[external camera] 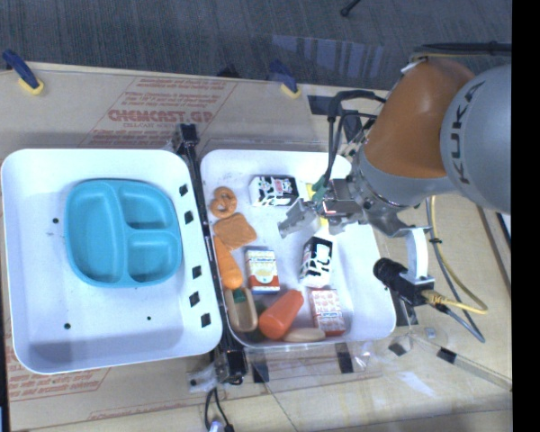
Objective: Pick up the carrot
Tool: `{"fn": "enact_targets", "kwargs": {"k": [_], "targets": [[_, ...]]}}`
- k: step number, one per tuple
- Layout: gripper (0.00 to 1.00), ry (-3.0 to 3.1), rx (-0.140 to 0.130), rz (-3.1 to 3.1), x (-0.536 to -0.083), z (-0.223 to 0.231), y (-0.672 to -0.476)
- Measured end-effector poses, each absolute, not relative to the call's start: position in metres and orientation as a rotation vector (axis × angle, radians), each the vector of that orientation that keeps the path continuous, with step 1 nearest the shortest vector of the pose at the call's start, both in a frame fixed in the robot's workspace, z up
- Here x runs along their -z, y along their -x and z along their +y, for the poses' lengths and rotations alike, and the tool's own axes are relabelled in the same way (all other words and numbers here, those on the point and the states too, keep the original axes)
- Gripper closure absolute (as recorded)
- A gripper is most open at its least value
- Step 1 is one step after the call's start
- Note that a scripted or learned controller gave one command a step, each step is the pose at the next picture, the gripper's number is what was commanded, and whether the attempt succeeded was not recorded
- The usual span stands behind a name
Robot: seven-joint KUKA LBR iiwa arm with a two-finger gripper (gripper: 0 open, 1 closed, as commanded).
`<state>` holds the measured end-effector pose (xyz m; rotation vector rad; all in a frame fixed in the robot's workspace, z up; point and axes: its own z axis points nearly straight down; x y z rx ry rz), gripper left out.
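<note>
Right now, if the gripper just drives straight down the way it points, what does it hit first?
Probably bare floor of the right bin. The gripper hangs between two black-and-white cartons; it might clip the lower one. Depth is unclear. The carrot lies off that line.

1. Setting: robotics lab, a bench test cell rather than a home or kitchen.
2. Evidence: industrial KUKA arm (450, 133), grey with an orange band, reaching over the bench.
3. Two shallow white bins (22, 268) sit side by side on a cardboard sheet (117, 106) held by blue and yellow clamps (22, 72).
4. Loose cables (459, 304) run across the bench; grey carpet (162, 16) lies beyond.
5. The food items are toy props (279, 313).
</note>
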<state>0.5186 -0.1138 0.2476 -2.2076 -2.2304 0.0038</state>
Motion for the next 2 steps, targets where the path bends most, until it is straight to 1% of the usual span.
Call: {"fn": "enact_targets", "kwargs": {"k": [1,2], "targets": [[0.00,2.203,0.000,-2.241,-0.266,-0.134,-0.591],[0.00,2.200,-0.014,-2.230,-0.172,-0.126,-0.578]]}}
